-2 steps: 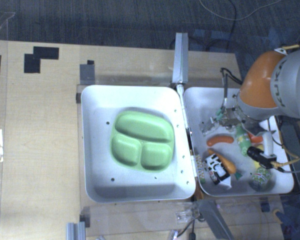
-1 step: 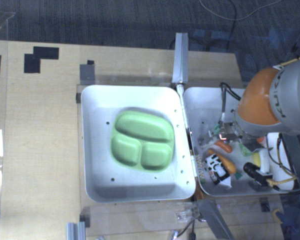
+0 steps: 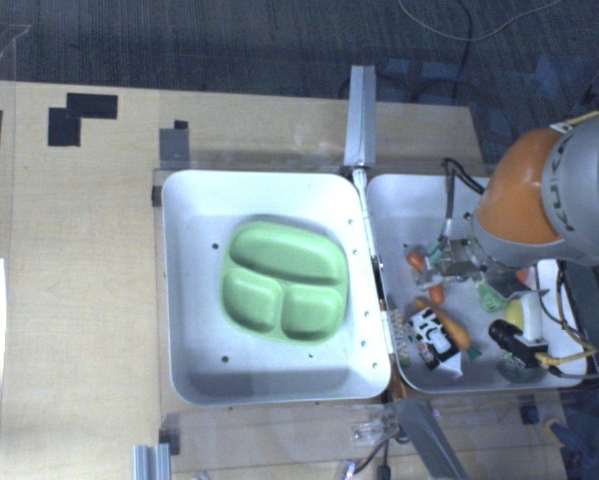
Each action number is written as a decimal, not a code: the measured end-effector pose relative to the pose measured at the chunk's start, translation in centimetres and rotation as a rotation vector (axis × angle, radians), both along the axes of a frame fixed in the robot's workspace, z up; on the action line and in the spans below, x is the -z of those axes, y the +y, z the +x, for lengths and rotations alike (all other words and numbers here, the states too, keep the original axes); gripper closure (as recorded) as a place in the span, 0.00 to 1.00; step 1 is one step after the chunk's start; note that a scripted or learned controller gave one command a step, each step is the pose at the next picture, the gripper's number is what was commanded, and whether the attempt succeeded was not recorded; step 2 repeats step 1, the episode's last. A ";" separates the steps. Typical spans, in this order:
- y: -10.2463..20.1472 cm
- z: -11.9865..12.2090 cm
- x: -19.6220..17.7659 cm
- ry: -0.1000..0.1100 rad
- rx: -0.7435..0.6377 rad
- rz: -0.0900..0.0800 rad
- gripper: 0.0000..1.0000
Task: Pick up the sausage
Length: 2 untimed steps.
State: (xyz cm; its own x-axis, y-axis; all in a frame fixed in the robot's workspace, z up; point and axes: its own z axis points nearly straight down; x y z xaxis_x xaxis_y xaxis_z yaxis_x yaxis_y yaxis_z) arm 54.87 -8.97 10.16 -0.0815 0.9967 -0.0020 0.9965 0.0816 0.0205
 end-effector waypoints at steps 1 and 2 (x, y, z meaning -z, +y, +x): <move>6.9 -1.8 -8.4 0.014 -0.236 -0.002 1.00; 6.9 -1.8 -8.4 0.014 -0.236 -0.002 1.00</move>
